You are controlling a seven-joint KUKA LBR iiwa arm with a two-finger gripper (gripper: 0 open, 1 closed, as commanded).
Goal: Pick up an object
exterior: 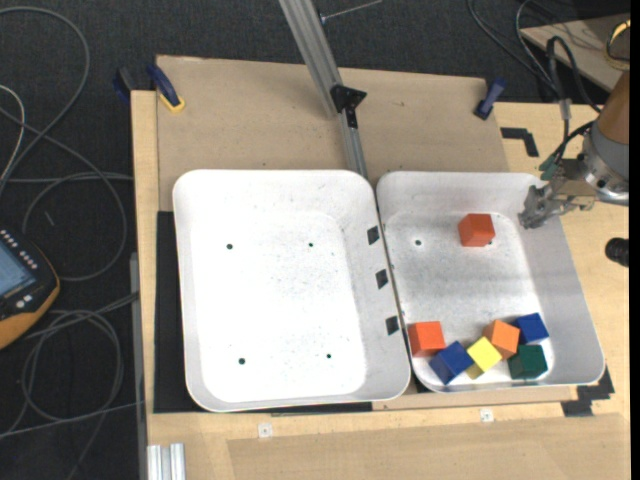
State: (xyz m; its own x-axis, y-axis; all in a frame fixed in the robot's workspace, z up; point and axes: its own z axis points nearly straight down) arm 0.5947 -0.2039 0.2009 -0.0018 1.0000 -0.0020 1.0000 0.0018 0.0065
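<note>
Here hand (534, 208) over right bin (565, 268) edge, holding nothing visible.

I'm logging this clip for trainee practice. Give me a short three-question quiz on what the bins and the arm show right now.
1. True or false: the lone orange-red block lies in the right bin.
2. Where is the gripper? A) over the left bin B) at the right bin's far right edge C) above the clustered blocks
3. Name the colour of the block in the right bin's near right corner, beside the yellow block.

Key: 1 true; 2 B; 3 dark green.
</note>
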